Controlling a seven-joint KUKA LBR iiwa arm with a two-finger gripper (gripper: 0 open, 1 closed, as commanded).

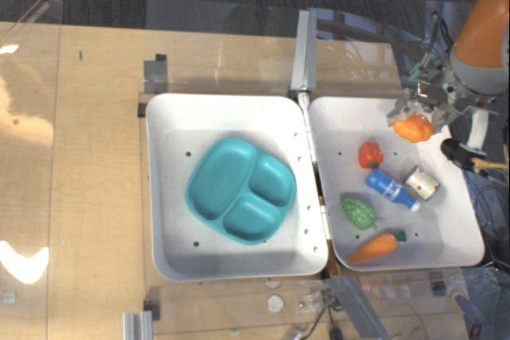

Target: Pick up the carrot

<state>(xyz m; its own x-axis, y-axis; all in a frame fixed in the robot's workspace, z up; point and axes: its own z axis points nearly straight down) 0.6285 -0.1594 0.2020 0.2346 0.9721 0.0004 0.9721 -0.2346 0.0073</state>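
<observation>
The carrot (pixel 374 246), orange with a green top, lies flat near the front edge of the right bin (pixel 454 251). My gripper (pixel 416 117) is far from it, over the bin's back right part. It is shut on a round orange toy fruit (pixel 413 129), which hangs just under the fingers. Nothing touches the carrot.
In the right bin a green bumpy vegetable (pixel 358 212) lies just behind the carrot, with a blue bottle (pixel 390 189), a small can (pixel 422 183) and a red pepper (pixel 369 154) further back. The left bin (pixel 167 251) holds a teal divided plate (pixel 241 189).
</observation>
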